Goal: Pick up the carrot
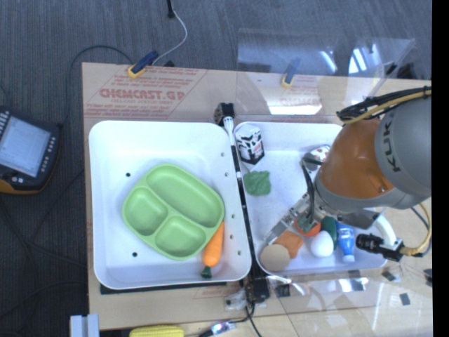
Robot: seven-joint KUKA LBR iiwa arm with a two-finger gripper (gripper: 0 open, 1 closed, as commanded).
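orange carrot (213, 246) lies beside green plate (173, 210); board (144, 95) reads "chemcast gp"; fingers' (303, 222) state unclear.

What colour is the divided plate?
Light green plate, clearest in the camera view.

The brown board (151, 93) under the bins has red print on it, looks like "GIGACAST" but I can't swear to the letters. The grey arm (407, 146) has "KU" showing, running down its side. Nothing else is legible.
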